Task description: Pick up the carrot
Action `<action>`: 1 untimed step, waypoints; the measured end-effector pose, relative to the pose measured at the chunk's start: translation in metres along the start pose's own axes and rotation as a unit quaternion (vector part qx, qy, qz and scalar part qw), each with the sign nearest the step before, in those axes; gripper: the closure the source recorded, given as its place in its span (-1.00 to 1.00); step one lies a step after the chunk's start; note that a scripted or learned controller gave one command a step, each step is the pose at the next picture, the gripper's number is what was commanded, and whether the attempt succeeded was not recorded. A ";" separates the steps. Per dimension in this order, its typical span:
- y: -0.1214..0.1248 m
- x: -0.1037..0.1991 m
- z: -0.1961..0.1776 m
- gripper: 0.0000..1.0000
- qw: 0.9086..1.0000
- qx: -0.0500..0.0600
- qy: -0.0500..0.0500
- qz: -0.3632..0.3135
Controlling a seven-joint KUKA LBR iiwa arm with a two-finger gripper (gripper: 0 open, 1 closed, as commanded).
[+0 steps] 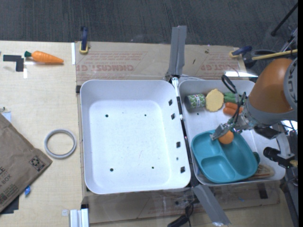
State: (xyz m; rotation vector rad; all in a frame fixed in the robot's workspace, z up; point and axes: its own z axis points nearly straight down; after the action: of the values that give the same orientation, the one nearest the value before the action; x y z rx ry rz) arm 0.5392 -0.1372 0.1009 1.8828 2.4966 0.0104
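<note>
The bench (42, 108) is pale wood on the left, with brown cardboard under the two white bins. The left bin (90, 126) is the wider of the two. The right bin (187, 117) sits tight against it, their rims touching along the middle.

The arm (272, 91) comes in from the right, its orange band bulging over the right bin's far corner. A flattened brown cardboard box (16, 160) lies at the bench's left edge, partly out of sight.

In the near half of the right bin rests a teal tray (227, 167) with two compartments. The gripper (221, 134) hangs low over the tray's far rim, and a small round orange thing (227, 137) sits right against it. From here I cannot tell whether the gripper is apart, together, or clamped on that orange thing.

The carrot (43, 57), orange with a green top, lies on its side on the bare wood at the far left corner of the bench, outside both bins and well apart from the gripper.

A grey tape ring (60, 143) lies flat on the wood just left of the left bin. At the far end of the right bin are a yellow disc (214, 100), a green can (196, 100) on its side touching the disc, and another orange piece (230, 108) partly hidden by the arm.
</note>
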 end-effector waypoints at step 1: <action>0.033 -0.075 0.006 1.00 0.991 0.003 0.001 0.131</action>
State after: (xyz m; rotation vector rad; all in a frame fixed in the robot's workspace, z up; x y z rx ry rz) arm 0.5911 -0.1999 0.0958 2.1989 2.2317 0.0078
